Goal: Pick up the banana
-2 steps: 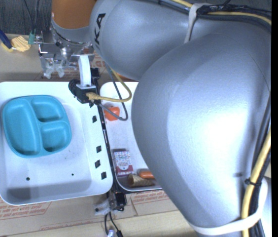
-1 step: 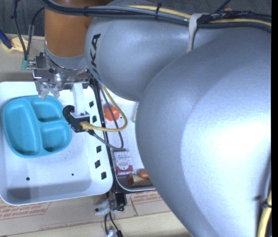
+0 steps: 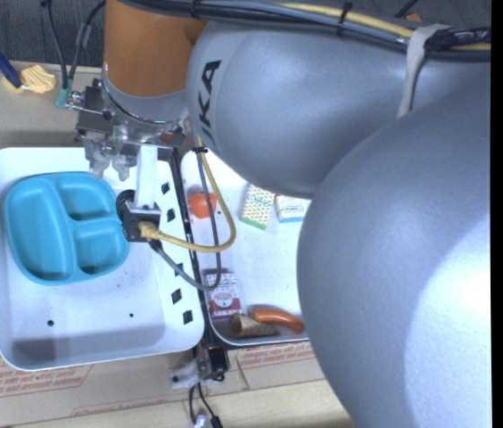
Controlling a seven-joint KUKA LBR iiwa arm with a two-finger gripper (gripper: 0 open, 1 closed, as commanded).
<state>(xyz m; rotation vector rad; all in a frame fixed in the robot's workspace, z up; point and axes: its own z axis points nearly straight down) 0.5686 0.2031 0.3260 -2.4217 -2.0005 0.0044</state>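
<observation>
My gripper hangs over the far edge of the left bin, just above the back right corner of a blue divided tray. Its two short fingers point down with a small gap, and nothing sits between them. The grey arm with its orange band covers most of the right bin, so much of that bin's contents is hidden.
The right bin holds an orange item, two small boxes, a red-labelled pack and an orange sausage-shaped piece. A yellow and blue object lies on the bench beyond the left bin. Cables run along the bins' divider.
</observation>
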